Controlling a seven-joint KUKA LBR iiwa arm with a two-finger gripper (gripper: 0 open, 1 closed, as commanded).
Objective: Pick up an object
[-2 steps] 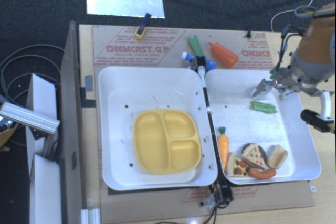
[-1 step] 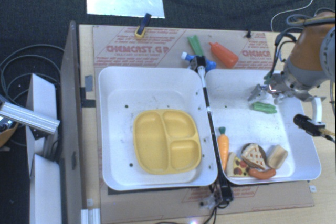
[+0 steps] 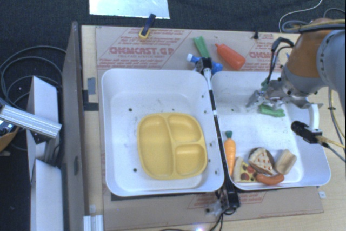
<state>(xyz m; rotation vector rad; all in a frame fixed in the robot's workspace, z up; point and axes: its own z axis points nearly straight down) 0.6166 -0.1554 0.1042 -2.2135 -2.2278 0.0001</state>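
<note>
Reading left to right: we see red "CHEMCAST GP" print on the brown board [image 3: 135, 50] under the bins, repeated partly at its right end. On that board behind the bins lie a yellow-and-blue tool [image 3: 146, 27], a green marker-like piece [image 3: 201, 46] and an orange bottle [image 3: 230, 57]. We have the left bin [image 3: 116, 89] holding a yellow divided tray [image 3: 172, 145]. In the right bin [image 3: 319, 173], along the front edge: a toy carrot [image 3: 230, 153], a pizza slice [image 3: 246, 171], a sandwich wedge [image 3: 263, 159], a sausage [image 3: 270, 179] and a bread piece [image 3: 285, 160]. The gripper [image 3: 268, 97] sits low at the bin's back, directly over a green object [image 3: 272, 111], apparently touching its top. We cannot tell how its jaws stand. The grey-and-orange arm [image 3: 316, 57] blocks the bin's back right corner.
</note>
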